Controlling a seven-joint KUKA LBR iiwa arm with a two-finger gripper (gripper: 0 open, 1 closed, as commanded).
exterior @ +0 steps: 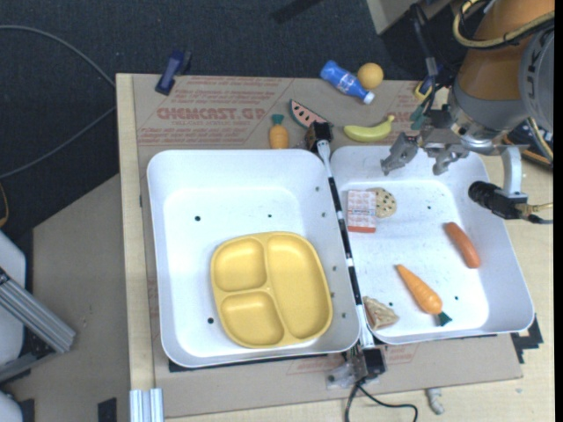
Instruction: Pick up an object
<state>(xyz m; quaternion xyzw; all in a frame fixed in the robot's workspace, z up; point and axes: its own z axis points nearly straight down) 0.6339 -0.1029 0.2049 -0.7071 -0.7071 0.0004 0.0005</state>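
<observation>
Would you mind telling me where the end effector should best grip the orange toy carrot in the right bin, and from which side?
Probably from straight above, at the thick middle of the orange toy carrot. It lies flat on the floor of the right white bin, running diagonally with its green tip toward the front, so the fingers should close across its narrow width. It lies apart from its neighbours, leaving room on both sides.

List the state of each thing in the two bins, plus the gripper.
gripper: jaws open, holding nothing, above the right bin's far edge
yellow tray: lying flat in the left bin, compartments bare
carrot: lying in the right bin
sausage: lying near the right wall
cookie: flat, beside the packet
</observation>
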